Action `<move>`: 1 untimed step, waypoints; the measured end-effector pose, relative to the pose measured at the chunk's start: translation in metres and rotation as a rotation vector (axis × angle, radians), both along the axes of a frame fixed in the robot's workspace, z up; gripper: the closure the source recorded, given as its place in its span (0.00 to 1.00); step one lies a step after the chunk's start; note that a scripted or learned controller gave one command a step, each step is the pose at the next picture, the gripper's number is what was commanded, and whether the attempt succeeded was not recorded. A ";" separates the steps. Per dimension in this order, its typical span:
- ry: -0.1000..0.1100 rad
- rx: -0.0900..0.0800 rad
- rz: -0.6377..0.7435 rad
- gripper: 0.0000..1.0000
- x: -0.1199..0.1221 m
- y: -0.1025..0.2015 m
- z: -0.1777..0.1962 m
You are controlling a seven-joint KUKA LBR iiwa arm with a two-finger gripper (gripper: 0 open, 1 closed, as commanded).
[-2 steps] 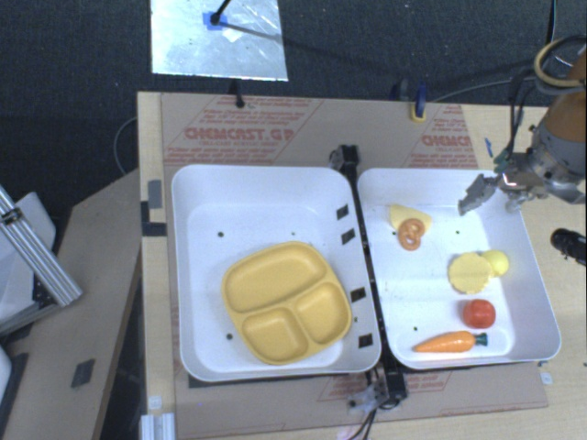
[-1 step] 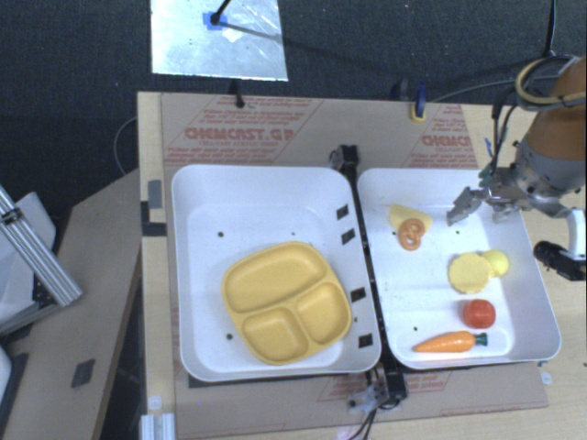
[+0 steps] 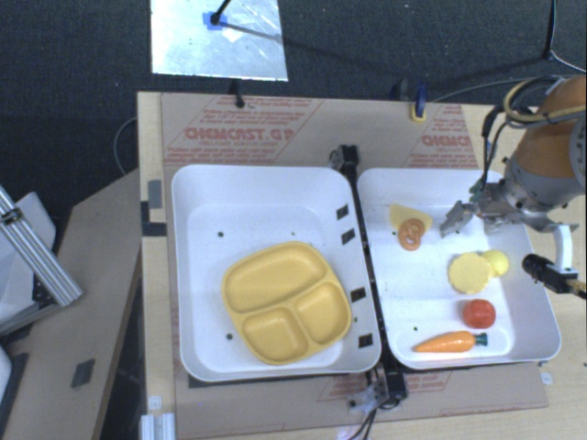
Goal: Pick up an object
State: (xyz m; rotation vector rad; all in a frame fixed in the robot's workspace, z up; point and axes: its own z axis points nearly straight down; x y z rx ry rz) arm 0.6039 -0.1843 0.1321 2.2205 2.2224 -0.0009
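Note:
The right bin (image 3: 541, 337) holds several toy foods. A pale yellow wedge (image 3: 406, 214) lies at its back left, with an orange ring (image 3: 410, 236) touching it in front. In the middle sit a yellow round piece (image 3: 469, 273) and a small yellow ball (image 3: 496, 262). Nearer the front are a red tomato (image 3: 479, 313) and an orange carrot (image 3: 446, 342). My gripper (image 3: 475, 231) hangs over the back of this bin, right of the wedge and just behind the yellow round piece. It is open with nothing between its fingers.
The left bin (image 3: 197, 246) holds a yellow divided tray (image 3: 286, 301). A black divider with clips (image 3: 359, 246) runs between the bins. Cardboard (image 3: 275, 131) lies under both. A grey rail (image 3: 37, 255) sits at far left, and cables (image 3: 550, 26) hang at back right.

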 end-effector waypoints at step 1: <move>-0.005 -0.002 0.001 1.00 0.001 0.000 0.013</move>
